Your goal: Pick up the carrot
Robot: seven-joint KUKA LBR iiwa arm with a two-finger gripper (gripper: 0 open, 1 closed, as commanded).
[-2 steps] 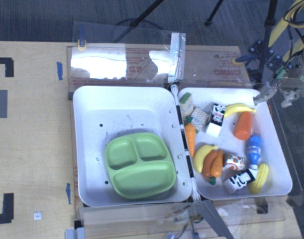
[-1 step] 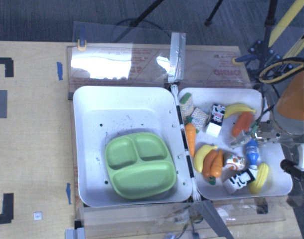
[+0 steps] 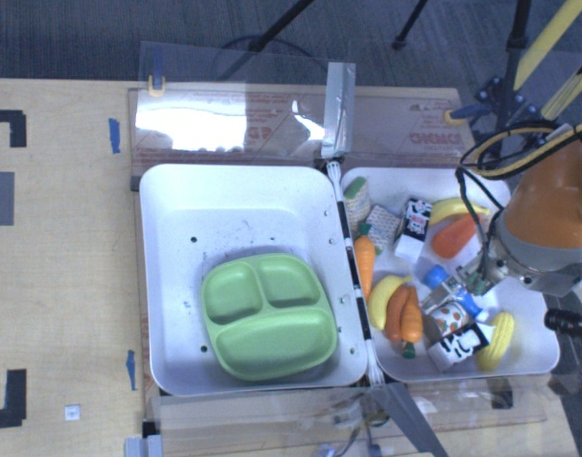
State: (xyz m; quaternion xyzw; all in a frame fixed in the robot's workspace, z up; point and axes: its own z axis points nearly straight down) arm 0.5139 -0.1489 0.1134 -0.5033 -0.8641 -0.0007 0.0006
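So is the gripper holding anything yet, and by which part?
Cannot be told. The gripper sits low in the right bin among the clutter, and nothing shows between its fingertips. The carrot lies apart by the divider, untouched.

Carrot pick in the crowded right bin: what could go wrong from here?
1. The slim orange carrot lies against the dividing wall of the right white bin, leaving little room beside it.
2. The end effector sits over other toys, away from the carrot.
3. A chunkier orange toy beside a yellow banana-shaped piece could be grabbed by mistake.
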